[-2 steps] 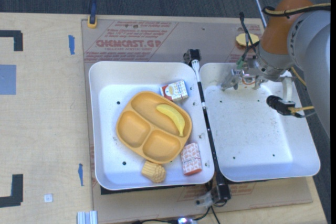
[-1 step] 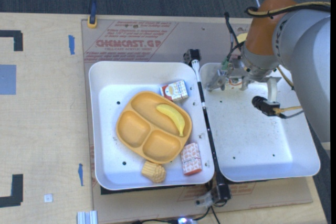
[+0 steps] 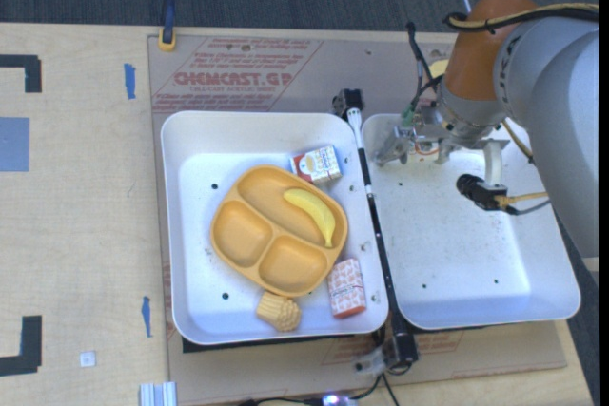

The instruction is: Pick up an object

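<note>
My gripper [image 3: 411, 140] hangs over the right bin's [image 3: 495, 299] far-left corner, fingers too blurred for me to read, and everything worth picking, the carton [image 3: 318, 164] likely nearest, lies left across the divider

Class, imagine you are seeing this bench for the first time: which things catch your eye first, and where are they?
The orange divided plate in the left bin stands out, with a yellow banana lying in its upper compartment. At upper right, the grey arm's orange band hangs over the right bin's far edge.
</note>
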`<state>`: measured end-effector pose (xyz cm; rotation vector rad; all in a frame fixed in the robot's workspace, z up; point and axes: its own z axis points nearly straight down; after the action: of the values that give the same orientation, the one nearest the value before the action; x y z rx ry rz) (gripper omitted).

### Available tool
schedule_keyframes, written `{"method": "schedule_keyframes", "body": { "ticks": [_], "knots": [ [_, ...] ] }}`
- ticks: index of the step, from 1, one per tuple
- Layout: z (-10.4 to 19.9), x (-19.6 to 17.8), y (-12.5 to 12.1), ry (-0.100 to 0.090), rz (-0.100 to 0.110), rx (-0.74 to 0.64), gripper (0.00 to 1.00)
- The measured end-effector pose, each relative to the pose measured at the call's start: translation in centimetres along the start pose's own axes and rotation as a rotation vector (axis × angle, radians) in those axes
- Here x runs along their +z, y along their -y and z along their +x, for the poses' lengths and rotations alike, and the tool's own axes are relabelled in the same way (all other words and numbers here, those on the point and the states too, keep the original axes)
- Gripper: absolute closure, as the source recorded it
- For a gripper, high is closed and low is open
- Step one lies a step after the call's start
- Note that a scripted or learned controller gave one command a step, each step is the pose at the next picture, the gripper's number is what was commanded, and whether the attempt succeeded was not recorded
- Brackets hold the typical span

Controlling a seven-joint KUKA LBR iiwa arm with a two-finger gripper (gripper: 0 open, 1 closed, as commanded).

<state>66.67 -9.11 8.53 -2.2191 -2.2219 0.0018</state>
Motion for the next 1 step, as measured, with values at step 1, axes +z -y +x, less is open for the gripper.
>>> {"method": "schedule_keyframes", "body": {
  "ticks": [1],
  "knots": [
    [0.04, -1.08, -0.09, 0.001, -0.003, -0.001, 1.0]
  ]
}}
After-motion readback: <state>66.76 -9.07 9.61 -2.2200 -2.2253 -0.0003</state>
